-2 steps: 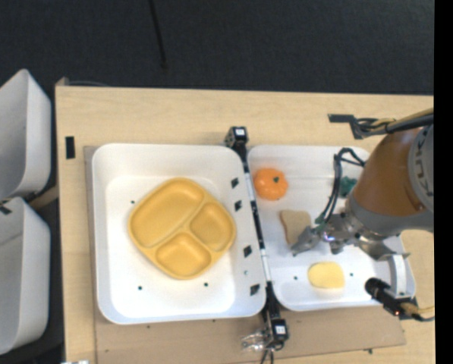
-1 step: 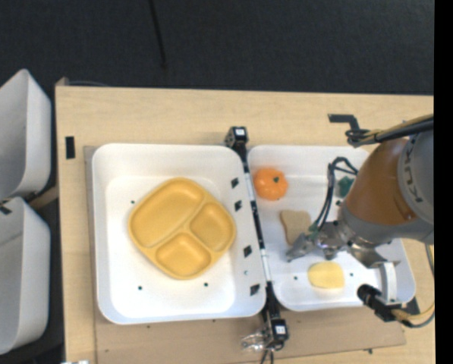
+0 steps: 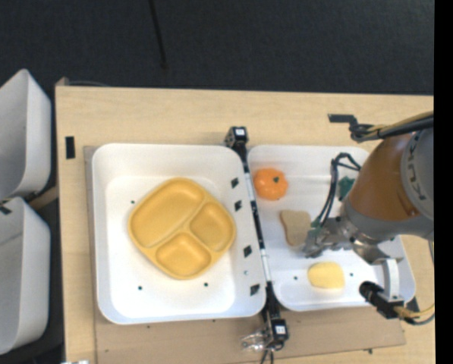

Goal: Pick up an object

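- Tan object (image 3: pixel 294 225), flat, beige, irregular outline, lies in the right bin (image 3: pixel 302 294) near its middle, just left of the gripper (image 3: pixel 317 243).
- Gripper sits low over the bin floor, right beside the tan object's near-right edge; whether it's open, closed or on anything I cannot tell, arm body blocks it.
- My guess at the step: closing in for a grasp on the tan object or the yellow object (image 3: pixel 326 276), which lies just near of the gripper, pale, rounded, lemon-like.
- To do it well I'd centre over one object, not the gap between the two, and come straight down.
- Tan one looks thin, so I'd expect it to be hard to pinch; yellow one looks the easier pick.
- Orange fruit (image 3: pixel 271 183), small with green stem, sits at far left of the right bin, apart from the rest.
- Left bin (image 3: pixel 112 294) holds a yellow divided plate (image 3: pixel 182 227).
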Motion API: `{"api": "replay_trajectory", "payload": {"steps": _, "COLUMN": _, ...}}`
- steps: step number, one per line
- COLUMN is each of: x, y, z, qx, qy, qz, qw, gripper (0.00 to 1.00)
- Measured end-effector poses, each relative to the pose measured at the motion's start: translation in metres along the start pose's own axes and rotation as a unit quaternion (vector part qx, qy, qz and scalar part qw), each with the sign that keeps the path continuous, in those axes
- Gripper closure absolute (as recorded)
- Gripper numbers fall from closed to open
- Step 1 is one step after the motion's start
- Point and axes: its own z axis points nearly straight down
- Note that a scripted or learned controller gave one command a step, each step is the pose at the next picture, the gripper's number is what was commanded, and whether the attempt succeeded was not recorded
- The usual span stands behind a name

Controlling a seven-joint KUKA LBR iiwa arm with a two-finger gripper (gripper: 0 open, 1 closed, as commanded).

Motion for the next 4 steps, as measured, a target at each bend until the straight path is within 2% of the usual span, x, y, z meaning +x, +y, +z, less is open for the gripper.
{"api": "replay_trajectory", "payload": {"steps": 1, "x": 0.001, "y": -0.008, "z": -0.049, "qx": -0.001, "qy": -0.001, "qz": -0.003, "qw": 1.0, "gripper": 1.0}}
{"api": "replay_trajectory", "payload": {"steps": 3, "x": -0.001, "y": -0.004, "z": -0.167, "qx": -0.003, "qy": -0.001, "qz": -0.008, "qw": 1.0, "gripper": 1.0}}
{"api": "replay_trajectory", "payload": {"steps": 4, "x": 0.05, "y": 0.013, "z": -0.163, "qx": 0.0, "qy": -0.001, "qz": -0.009, "qw": 1.0, "gripper": 1.0}}
